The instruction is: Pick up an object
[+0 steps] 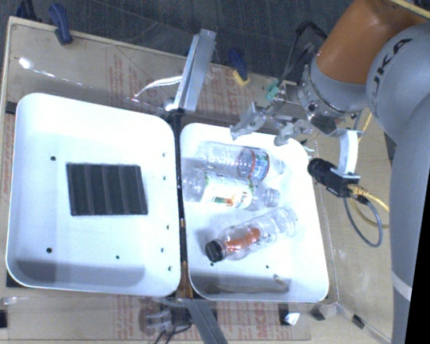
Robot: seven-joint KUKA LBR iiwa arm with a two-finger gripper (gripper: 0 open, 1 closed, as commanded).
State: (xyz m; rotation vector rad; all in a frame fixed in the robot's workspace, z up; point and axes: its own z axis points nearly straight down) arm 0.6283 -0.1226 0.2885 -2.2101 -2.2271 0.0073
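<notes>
Three clear plastic bottles lie in the right bin [315, 222]. One with a blue label [240, 161] is at the back, one with a white and green label [224, 193] lies in the middle, and one with an orange label and black cap [249, 235] is nearest the front. My gripper [266, 128] hangs above the bin's back edge, just behind the blue-label bottle. Its two fingers are spread apart with nothing between them.
The left bin [30, 179] holds a flat dark ribbed panel [107, 189]. A metal divider bar [194, 72] rises between the bins at the back. A black cable connector [328, 176] and yellow wire hang by the right bin's right rim.
</notes>
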